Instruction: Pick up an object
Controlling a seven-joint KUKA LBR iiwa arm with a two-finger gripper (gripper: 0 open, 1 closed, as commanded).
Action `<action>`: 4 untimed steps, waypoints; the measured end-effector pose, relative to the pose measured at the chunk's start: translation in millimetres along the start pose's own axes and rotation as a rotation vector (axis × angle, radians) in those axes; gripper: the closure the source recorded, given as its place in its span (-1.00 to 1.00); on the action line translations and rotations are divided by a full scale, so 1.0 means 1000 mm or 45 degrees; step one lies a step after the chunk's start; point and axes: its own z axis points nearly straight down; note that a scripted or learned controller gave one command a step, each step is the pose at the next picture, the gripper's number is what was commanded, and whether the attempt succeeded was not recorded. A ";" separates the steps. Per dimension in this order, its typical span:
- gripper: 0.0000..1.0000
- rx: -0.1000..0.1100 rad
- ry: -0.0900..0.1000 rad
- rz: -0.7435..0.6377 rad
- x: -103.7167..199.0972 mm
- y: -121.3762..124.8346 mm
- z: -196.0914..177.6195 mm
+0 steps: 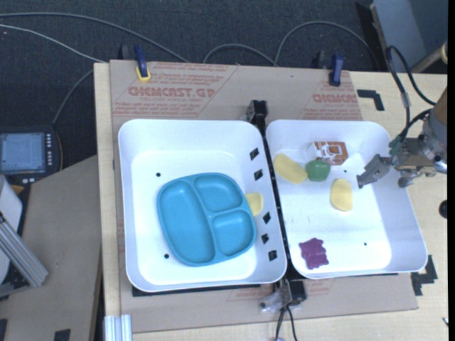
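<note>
Two white bins sit side by side on the bench. The left bin [135, 190] carries a blue tray [206, 219] with three compartments, lying toward its near edge; a small yellow piece [254, 204] pokes out from the tray's right side, close to the bin's right wall.

The right bin [398, 240] holds five loose things. Toward its far edge lies a packet [330, 150] in white and brown. Just in front of it sits a green piece [318, 169], touching or nearly touching a yellow lump [289, 168] at its left, near the bin's left wall. Another yellow lump [342, 195] lies apart from them, about mid-bin. A purple piece [313, 253] rests near the bin's near edge, well apart from the rest.

The gripper [391, 168] hangs over the right bin's right edge, toward the far right corner, the arm reaching in from the right. One dark finger [370, 172] juts left toward mid-bin and another shows further right, so the fingers look spread apart, though the view is too blurred here to be sure. Nothing lies between them. The nearest thing is the mid-bin yellow lump, just left of the finger and not touching it.
</note>
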 end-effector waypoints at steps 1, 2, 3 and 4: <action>-1.00 -0.011 -0.003 -0.003 0.000 0.002 -0.004; -1.00 -0.003 0.000 -0.002 0.000 -0.005 0.056; -1.00 -0.002 0.001 -0.002 -0.001 -0.009 0.120; -1.00 -0.005 0.000 -0.002 0.000 -0.010 0.163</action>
